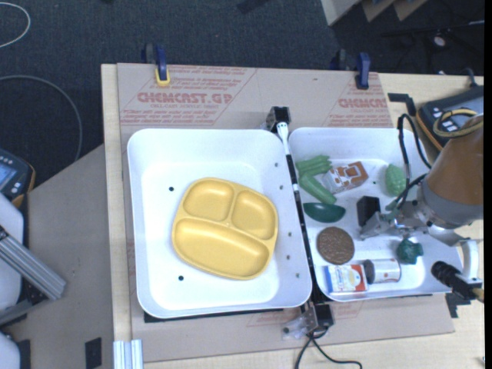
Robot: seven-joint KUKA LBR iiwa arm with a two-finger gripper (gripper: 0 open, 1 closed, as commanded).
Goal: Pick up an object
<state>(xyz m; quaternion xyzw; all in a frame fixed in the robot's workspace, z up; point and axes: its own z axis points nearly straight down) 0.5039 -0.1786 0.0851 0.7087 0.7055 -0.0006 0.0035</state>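
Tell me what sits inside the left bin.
One yellow divided tray with three compartments lies on the left bin floor. What is beneath the tray is covered and cannot be seen.

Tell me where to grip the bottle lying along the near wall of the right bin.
Take the bottle across its white middle, coming straight down from above. It lies flat on its side along the bin's near wall, so a side approach looks blocked there; fingers closing across its narrow width, clear of the dark cap end, seem the safest bet.
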